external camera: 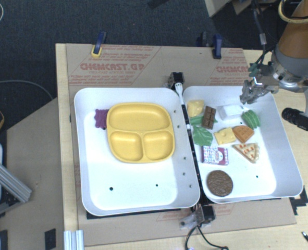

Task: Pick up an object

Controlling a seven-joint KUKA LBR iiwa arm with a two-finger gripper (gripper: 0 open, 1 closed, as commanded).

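Note:
The right bin (pixel 284 160) holds several toy food items: a pale yellow piece (pixel 195 107), a brown chocolate bar (pixel 209 116), a white block (pixel 230 110), two green leaves (pixel 201 135) (pixel 250 119), a yellow cheese wedge (pixel 225 136), an orange piece (pixel 243 133), a pizza slice (pixel 247 151), a purple-and-white packet (pixel 215 154) and a round brown patty (pixel 219 183). My gripper (pixel 249 96) hangs over the bin's far right corner, just above the white block and the right green leaf. I see nothing between its fingers.
In the left bin (pixel 91 155) lies a yellow three-compartment plate (pixel 140 131) with a purple item (pixel 100 118) at its left edge. Clamps (pixel 96 49) (pixel 217 46) sit on the board's far edge. The grey arm with its orange band (pixel 298 35) enters from upper right.

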